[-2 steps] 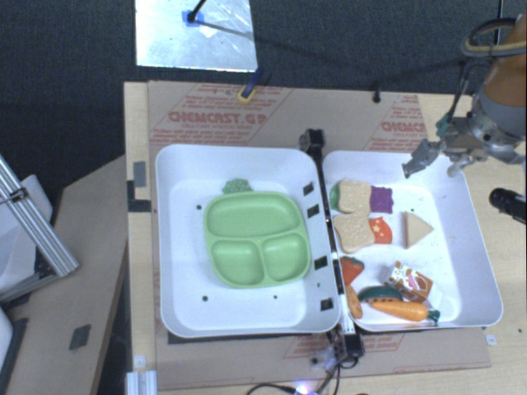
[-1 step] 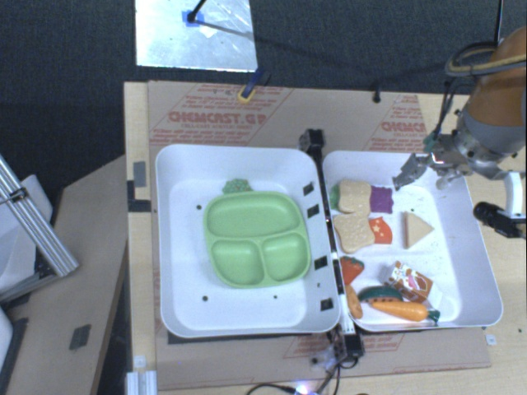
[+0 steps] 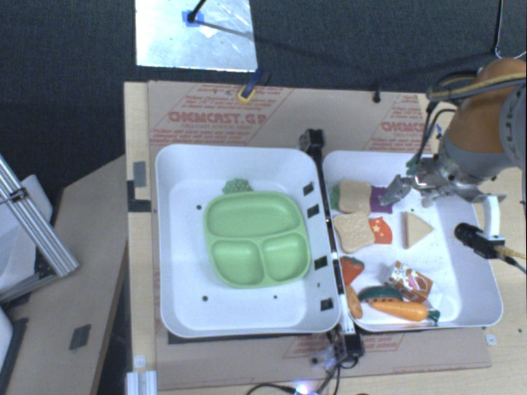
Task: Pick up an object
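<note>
**Right bin crowded, left bin open around the plate**

The left bin [image 3: 177, 220] holds a green divided plate [image 3: 251, 239] at its middle, with bare white floor along its left and lower edges. The right bin [image 3: 473, 290] is packed: bread slices [image 3: 356, 230], a red piece [image 3: 380, 230], a wedge [image 3: 416, 229], a carrot [image 3: 398, 309] and a wrapped packet [image 3: 409, 283] lie close together. Its lower right corner and right strip stay bare. The arm [image 3: 486, 126] hangs over its upper right corner.
</note>
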`<action>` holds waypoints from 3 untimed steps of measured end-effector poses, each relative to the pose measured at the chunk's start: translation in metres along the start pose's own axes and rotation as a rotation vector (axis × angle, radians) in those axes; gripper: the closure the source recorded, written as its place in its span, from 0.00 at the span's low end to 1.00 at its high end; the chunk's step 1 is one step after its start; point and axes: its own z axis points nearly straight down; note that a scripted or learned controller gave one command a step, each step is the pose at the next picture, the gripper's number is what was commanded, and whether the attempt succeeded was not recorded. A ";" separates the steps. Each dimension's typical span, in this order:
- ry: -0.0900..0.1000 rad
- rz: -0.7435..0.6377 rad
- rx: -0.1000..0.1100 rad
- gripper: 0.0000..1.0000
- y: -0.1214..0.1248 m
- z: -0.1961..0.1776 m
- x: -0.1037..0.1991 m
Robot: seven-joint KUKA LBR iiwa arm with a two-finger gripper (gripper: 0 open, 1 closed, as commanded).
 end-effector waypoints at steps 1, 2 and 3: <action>0.000 -0.003 -0.001 0.00 0.006 0.053 0.009; -0.001 -0.001 -0.006 0.00 0.008 0.065 0.009; -0.002 -0.003 -0.011 1.00 0.009 0.053 0.009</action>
